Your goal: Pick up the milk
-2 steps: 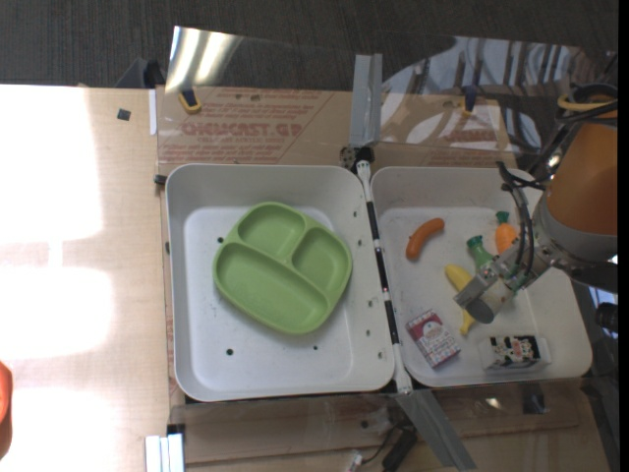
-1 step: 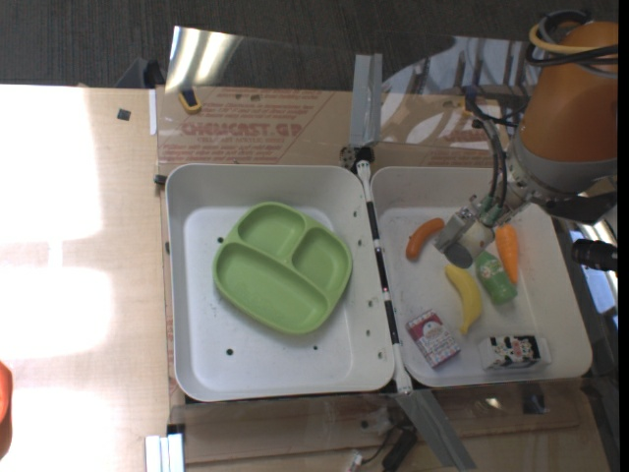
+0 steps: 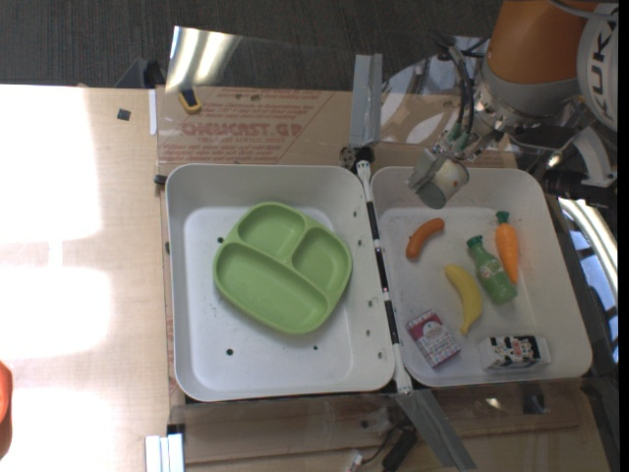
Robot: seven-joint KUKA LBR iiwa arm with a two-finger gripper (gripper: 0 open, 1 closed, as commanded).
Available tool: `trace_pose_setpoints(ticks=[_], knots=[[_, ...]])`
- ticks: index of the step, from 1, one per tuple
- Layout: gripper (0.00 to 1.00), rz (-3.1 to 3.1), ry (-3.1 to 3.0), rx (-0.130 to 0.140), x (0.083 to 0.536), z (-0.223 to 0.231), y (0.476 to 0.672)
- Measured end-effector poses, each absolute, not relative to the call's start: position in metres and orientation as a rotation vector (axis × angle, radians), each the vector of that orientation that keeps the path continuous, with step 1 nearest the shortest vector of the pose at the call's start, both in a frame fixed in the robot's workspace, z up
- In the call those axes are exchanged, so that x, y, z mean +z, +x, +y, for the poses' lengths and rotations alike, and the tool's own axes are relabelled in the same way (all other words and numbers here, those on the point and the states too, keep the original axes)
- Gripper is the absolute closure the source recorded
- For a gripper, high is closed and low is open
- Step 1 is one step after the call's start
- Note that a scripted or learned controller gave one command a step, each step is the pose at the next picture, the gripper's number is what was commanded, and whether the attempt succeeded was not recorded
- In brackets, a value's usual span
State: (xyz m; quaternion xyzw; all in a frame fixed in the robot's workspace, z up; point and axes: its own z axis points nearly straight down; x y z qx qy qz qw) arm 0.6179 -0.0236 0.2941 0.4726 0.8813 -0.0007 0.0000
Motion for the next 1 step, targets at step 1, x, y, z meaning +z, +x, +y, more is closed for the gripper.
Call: trace_pose_setpoints(ticks=[1], knots=[[1.0,2.742,1.531,-0.003,0.2986,0.0124,0.6595]])
